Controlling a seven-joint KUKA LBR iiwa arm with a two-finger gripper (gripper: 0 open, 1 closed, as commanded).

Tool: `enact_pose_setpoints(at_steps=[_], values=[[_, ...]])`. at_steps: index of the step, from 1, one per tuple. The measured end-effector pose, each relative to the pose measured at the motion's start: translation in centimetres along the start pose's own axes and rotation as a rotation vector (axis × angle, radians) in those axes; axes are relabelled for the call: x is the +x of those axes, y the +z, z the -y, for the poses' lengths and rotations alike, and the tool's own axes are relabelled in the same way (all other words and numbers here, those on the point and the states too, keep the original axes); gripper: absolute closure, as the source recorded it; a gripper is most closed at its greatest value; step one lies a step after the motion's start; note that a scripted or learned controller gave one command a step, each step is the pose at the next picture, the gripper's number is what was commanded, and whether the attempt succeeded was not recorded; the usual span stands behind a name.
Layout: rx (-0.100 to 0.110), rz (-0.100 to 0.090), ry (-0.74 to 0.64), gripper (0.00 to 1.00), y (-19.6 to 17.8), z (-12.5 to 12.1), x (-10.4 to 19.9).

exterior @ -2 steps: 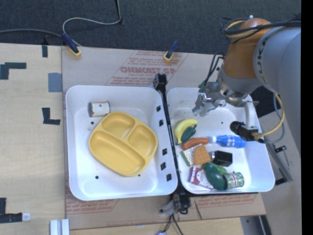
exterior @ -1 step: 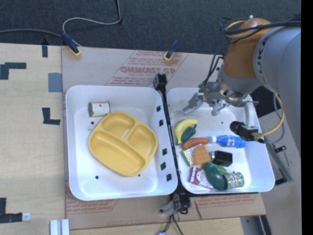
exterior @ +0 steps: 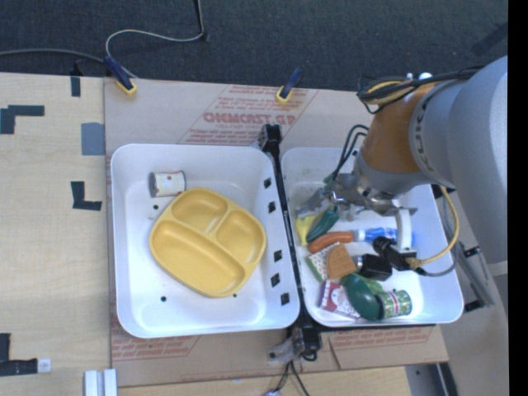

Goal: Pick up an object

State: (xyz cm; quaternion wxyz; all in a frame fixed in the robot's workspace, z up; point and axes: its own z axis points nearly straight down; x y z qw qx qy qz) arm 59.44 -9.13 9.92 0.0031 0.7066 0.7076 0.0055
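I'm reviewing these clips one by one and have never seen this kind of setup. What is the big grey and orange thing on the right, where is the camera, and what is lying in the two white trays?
The grey and orange thing is a robot arm reaching in from the right. Its gripper, the part meant to grasp things, is low over the right bin. The single camera is fixed above the bench, looking down at a slant.

The left bin holds a yellow divided plate and, apart from it near the back corner, a small white cylinder lying on its side. The right bin is crowded: a green can, a dark green rounded item, a brown piece, an orange piece and a white and blue tube.

The view is too cluttered to tell whether anything is held.
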Motion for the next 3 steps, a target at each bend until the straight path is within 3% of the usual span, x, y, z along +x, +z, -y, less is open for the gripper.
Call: enact_pose_setpoints(at_steps=[1,2,3], values=[[-0.004,-0.003,-0.002,1.0,-1.2,-0.2,0.18],[0.0,-0.003,-0.001,0.0,-1.01,-0.06,0.16],[0.0,-0.003,-0.002,1.0,-1.97,-0.11,0.21]])
